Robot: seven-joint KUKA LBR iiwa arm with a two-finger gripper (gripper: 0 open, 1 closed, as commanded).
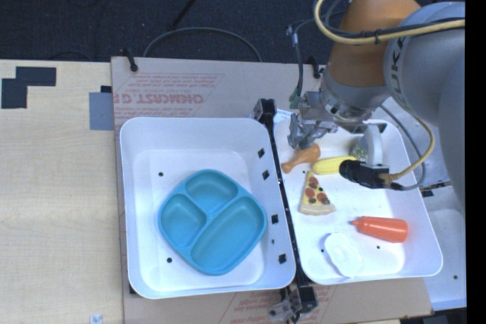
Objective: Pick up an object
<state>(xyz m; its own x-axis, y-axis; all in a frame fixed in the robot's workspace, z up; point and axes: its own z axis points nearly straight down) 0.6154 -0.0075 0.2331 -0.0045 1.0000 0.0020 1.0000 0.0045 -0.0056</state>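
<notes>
**Q:** Pincer first: where is it, and is it gripping anything?

**A:** It hangs low over the far left corner of the right bin, just above a tan drumstick-shaped toy. I cannot tell its state.

**Q:** What else lies in that bin?

**A:** A yellow banana just right of the drumstick, a pizza slice nearer, an orange bottle and a white disc nearest. A blue divided plate sits in the left bin.

**Q:** How should the grab go?

**A:** Probably centre on the drumstick's thin shaft, straddle it crosswise, keep off the bin wall and banana, then lift straight.
</notes>
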